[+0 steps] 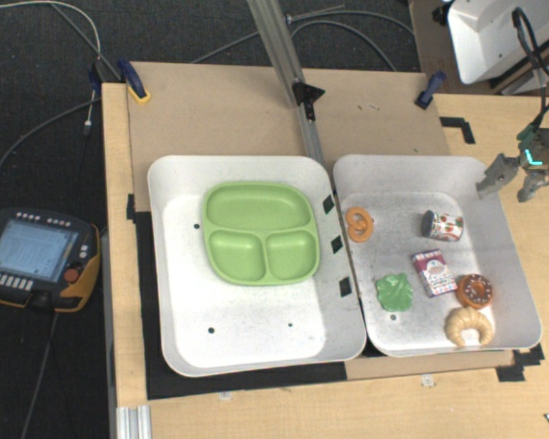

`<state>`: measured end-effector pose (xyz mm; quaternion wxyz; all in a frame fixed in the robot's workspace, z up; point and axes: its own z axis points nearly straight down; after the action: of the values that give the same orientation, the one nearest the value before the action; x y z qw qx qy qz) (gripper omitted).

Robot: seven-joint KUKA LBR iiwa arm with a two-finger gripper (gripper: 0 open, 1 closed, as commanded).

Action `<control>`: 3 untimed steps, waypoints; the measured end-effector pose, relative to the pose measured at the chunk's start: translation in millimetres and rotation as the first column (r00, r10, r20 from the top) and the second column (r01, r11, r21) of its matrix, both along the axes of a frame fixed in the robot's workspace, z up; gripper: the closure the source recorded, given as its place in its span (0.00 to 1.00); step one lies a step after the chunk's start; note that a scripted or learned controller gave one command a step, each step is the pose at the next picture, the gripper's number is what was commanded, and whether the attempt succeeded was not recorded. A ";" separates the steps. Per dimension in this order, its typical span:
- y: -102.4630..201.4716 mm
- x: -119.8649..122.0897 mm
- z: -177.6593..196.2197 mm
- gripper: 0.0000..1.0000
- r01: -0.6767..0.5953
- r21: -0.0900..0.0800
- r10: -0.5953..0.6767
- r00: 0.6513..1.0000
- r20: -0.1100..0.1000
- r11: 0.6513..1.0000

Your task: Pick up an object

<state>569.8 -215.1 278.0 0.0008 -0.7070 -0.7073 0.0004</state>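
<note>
Dark carpet surrounds the surface (256, 99). Over the right bin's (522, 273) far-right rim the hand (514, 179) is hung, fingers apart, nothing held. Approach is judged underway; descent onto the nearby can (442, 226) is needed.

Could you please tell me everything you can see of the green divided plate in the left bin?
The green divided plate is a light green, rounded rectangle, apparently matte plastic. It has three compartments: one long one along its far side and two smaller ones along its near side, all holding nothing. It lies flat and right side up on the floor of the left bin, toward the far, central part, touching only the bin floor.
</note>
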 end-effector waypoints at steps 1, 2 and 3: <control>0.0 0.5 0.9 0.00 0.000 -0.001 0.000 1.000 0.002 1.000; -0.8 -6.3 -59.5 0.00 0.001 0.002 -0.001 1.000 -0.004 1.000; -8.0 -8.9 -105.2 0.00 0.001 0.002 -0.001 1.000 -0.003 1.000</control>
<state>560.9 -223.1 172.8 0.0025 -0.7074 -0.7068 0.0010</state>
